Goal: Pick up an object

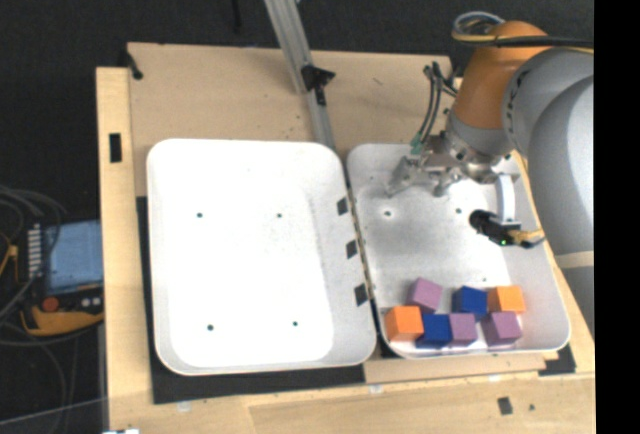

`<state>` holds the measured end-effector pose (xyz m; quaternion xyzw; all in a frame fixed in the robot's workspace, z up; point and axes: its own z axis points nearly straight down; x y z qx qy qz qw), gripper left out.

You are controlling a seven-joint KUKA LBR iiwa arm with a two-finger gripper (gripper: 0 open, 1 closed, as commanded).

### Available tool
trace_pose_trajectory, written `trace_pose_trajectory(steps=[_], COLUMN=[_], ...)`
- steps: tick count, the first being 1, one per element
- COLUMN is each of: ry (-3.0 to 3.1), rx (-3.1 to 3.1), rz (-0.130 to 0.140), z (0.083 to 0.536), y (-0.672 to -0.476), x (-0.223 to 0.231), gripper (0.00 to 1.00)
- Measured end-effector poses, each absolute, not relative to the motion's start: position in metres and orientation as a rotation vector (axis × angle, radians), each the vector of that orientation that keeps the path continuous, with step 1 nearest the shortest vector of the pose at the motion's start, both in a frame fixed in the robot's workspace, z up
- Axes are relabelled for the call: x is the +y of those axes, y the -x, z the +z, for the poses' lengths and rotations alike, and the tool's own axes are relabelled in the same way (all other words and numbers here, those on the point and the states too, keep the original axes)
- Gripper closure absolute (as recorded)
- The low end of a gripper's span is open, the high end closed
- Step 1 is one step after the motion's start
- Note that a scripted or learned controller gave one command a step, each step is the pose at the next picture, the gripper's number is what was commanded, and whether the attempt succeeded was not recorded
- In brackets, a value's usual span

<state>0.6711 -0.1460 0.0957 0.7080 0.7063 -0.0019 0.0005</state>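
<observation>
So from the overhead camera, the gripper (428, 174) hangs over the far end of the right bin (425, 242), nothing between its fingers; can't tell how wide it's spread; the blocks sit bunched at that bin's near end, well apart from it: two orange blocks (405, 321), two blue blocks (470, 300), three purple blocks (427, 294); the left bin (240, 252) sits beside it on the worktop (300, 72).

2 white bins (250, 162), w/ purple (427, 294), blue (471, 301) & orange blocks (405, 322); orange-banded grey arm (560, 142).
</observation>
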Motion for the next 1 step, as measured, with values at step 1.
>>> trace_pose_trajectory(steps=[1], ry=[-2.221], rx=[2.213], rz=[0.002], z=[0.1102], y=[-0.6732], x=[-0.1467], gripper=[1.00])
